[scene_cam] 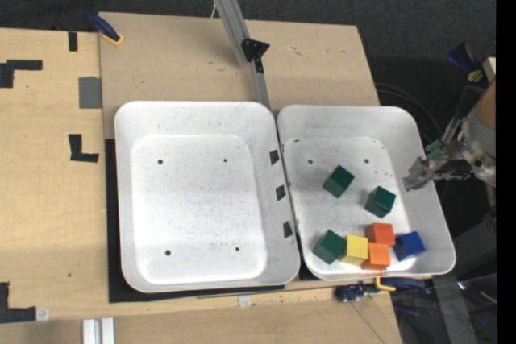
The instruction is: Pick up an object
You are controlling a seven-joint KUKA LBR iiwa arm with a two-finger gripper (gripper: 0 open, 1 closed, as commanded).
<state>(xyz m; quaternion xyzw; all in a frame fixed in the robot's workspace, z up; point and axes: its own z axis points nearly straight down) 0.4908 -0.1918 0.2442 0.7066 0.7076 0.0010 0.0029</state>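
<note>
Nearest, at the right bin's (407, 125) front edge: a cluster of blocks, touching or nearly so. Green block (329, 246), yellow block (356, 247), two orange blocks (380, 234) and (378, 254), blue block (409, 244) at the right end. Further back in the same bin, two more green blocks, one (380, 201) right of centre, one (338, 180) nearer the middle, apart from each other. Left bin (193, 113) alongside, rims touching. Gripper (421, 173) at the right bin's right rim, over the edge, nothing visible between its fingers; cannot tell whether jaws are apart or together. Beyond the bins, a grey metal bar (226, 0) slants across the wooden bench (314, 60).
</note>
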